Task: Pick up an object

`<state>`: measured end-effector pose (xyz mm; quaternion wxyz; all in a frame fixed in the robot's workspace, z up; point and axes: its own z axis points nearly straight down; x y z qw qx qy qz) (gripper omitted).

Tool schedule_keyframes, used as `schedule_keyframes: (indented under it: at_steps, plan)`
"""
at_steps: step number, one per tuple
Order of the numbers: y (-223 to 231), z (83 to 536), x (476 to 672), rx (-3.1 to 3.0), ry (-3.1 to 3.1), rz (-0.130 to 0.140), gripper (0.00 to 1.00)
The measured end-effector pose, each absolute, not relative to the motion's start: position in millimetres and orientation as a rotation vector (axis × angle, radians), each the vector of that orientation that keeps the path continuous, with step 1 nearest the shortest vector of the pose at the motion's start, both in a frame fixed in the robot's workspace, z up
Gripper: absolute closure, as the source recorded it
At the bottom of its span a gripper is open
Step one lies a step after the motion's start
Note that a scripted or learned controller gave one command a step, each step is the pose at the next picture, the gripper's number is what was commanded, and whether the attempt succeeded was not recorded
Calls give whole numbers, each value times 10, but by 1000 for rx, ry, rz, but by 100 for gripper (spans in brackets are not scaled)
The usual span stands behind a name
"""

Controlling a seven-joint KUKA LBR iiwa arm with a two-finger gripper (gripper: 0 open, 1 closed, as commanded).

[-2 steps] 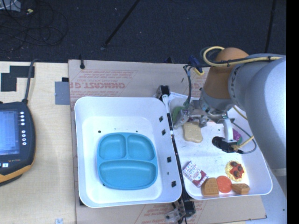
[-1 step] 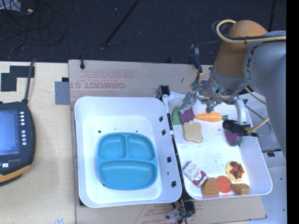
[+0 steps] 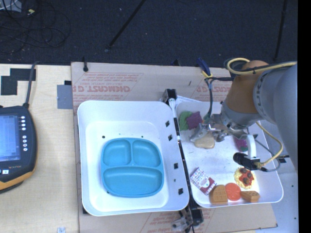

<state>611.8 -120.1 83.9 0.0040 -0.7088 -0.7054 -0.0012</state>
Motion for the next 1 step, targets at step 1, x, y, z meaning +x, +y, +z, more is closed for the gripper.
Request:
schedule_keyframes:
  at_steps: [1]
  plan:
    - [-815,849,5897,-2216,-2220,5,0]
